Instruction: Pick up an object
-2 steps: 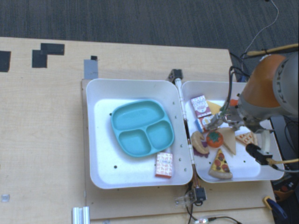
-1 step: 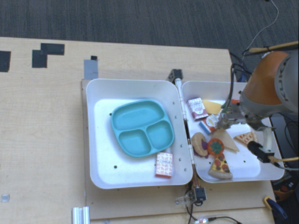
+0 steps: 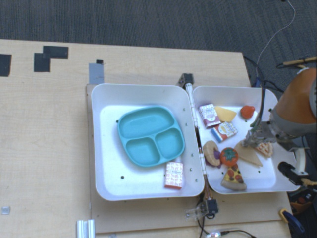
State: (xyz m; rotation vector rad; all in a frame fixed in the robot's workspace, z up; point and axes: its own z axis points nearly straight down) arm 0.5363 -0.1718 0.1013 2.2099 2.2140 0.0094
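Reaching over right bin (image 3: 270, 182), pincer (image 3: 256, 139) tips possibly hidden among toys

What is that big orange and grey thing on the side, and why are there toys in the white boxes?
That is a robot arm. One camera up high looks down on a wooden bench. The arm reaches in from the right, and its gripper, a kind of hand, is low over the right white bin, among toy food: a pizza slice, a small tomato, a yellow cheese wedge and little boxes. I cannot tell whether it holds anything. The left bin has a blue divided plate and a small packet. Its job is picking one thing up.
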